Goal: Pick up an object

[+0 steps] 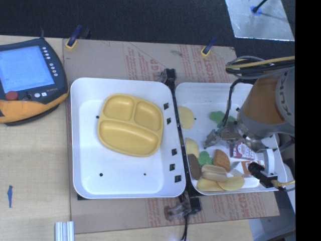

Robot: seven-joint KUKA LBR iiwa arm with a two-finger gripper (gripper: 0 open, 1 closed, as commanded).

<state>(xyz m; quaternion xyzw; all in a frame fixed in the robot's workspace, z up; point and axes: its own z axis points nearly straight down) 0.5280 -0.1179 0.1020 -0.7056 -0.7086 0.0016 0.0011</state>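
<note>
The right bin (200, 92) holds several toy foods. Among them are a pale yellow disc (185, 117), a green piece (216, 116) and a second green piece (204, 158). A brown bread slice (221, 159), a dark sausage (194, 165), a tan bun (214, 172) and yellow slices (223, 185) lie near them. A red-and-white packet (242, 151) lies under the wrist. My gripper (214, 137) hangs low over the middle of this bin, just above the lower green piece and the bread slice. I see nothing held in it.
The left bin (85, 179) holds a yellow divided plate (131, 124). A black clip rail (173, 129) separates the bins. A teach pendant (27, 77) lies on the bench at far left. The arm's orange band (261, 104) covers the right bin's right side.
</note>
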